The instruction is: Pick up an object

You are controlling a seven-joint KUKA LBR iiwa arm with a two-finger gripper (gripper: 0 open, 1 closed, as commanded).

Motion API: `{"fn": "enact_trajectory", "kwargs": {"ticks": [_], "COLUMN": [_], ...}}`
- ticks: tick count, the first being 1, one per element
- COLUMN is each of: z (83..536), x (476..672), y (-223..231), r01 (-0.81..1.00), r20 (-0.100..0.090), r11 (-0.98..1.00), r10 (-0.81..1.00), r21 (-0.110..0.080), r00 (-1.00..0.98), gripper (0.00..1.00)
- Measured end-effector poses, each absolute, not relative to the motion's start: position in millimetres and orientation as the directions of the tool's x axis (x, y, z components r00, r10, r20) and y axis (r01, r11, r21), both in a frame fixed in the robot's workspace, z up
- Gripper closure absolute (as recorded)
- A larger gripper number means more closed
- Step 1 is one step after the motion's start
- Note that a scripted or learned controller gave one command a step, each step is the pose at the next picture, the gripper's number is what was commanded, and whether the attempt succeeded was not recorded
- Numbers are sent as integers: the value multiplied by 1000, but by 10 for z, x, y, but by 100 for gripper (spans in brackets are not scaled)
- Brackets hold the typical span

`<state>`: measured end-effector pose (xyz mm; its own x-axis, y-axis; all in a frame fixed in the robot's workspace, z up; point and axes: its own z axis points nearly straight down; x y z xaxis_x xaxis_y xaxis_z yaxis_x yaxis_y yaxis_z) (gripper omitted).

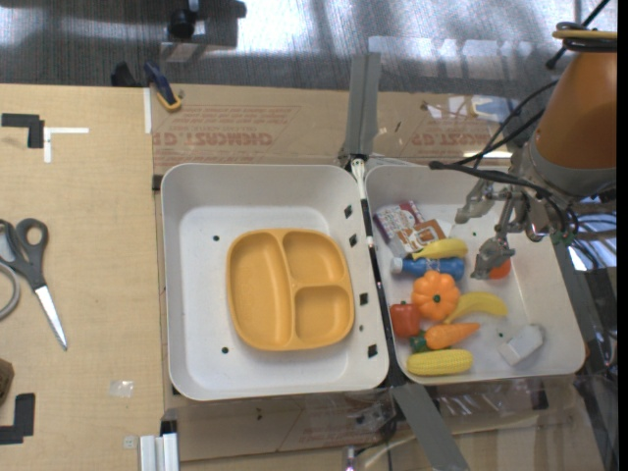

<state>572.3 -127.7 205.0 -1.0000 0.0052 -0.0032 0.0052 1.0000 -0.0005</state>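
Corn cob [439, 362] near rim; gripper [494, 260] above toys.

The arm is seen entering from the right, its orange band at the far right edge above the grey wrist. The wrist is directed downward and slightly leftward. The pincer [494, 255] is held low, its metal fingers [488, 260] pointed down, close together.

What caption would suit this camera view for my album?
Robot gripper hovers over toy food in the right bin; a yellow divided plate sits in the left bin.
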Motion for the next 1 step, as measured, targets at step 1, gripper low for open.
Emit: {"fn": "enact_trajectory", "kwargs": {"ticks": [1], "z": [1064], "x": [5559], "y": [-961], "r01": [-126], "r20": [-4], "r11": [992], "r10": [-126], "r21": [-1], "r00": [-992], "gripper": [0]}}
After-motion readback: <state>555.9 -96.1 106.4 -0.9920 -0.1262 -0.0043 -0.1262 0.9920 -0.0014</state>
